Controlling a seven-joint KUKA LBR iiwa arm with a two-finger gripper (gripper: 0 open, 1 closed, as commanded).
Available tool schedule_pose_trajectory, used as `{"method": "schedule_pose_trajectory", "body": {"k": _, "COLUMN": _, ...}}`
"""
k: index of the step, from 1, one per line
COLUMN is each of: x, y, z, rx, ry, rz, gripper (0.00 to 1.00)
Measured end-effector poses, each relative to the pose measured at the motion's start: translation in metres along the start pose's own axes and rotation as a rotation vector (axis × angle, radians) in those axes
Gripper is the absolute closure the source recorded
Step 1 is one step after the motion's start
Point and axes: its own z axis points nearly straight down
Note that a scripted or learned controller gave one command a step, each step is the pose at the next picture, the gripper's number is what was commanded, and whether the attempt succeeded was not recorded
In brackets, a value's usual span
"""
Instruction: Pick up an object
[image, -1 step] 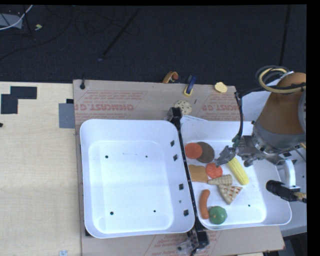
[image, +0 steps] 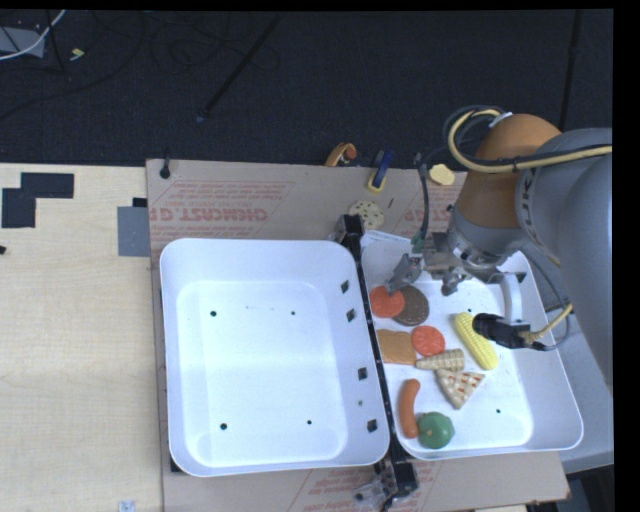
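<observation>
My gripper (image: 428, 277) hangs over the back part of the right bin (image: 556, 396), open, its two fingers spread with nothing between them. Just below its left finger lie a red-orange round slice (image: 386, 301) and a brown cookie (image: 413, 308). Further forward in the same bin are a red tomato slice (image: 428, 340), a yellow corn cob (image: 475, 341), an orange toast piece (image: 396, 347), a cracker (image: 441, 361), a waffle wedge (image: 461, 385), a sausage (image: 408, 407) and a green pepper (image: 435, 430).
The left bin (image: 166, 300) sits beside the right one, with a black divider (image: 366, 330) between them. A spotted cookie (image: 368, 213) and small clips (image: 379, 172) lie on the cardboard behind the bins. A black block on a cable (image: 497, 328) hangs by the corn.
</observation>
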Motion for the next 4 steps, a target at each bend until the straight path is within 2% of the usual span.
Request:
{"method": "schedule_pose_trajectory", "body": {"k": 1, "x": 0.01, "y": -0.057, "z": 0.037, "rx": 0.013, "ry": 0.002, "rz": 0.008, "gripper": 0.0}}
{"method": "schedule_pose_trajectory", "body": {"k": 2, "x": -0.009, "y": 0.005, "z": 0.046, "rx": 0.0, "ry": -0.002, "rz": 0.0, "gripper": 0.0}}
{"method": "schedule_pose_trajectory", "body": {"k": 3, "x": 0.013, "y": 0.003, "z": 0.046, "rx": 0.006, "ry": 0.0, "rz": 0.003, "gripper": 0.0}}
{"method": "schedule_pose_trajectory", "body": {"k": 4, "x": 0.012, "y": 0.003, "z": 0.035, "rx": 0.006, "ry": 0.001, "rz": 0.003, "gripper": 1.0}}
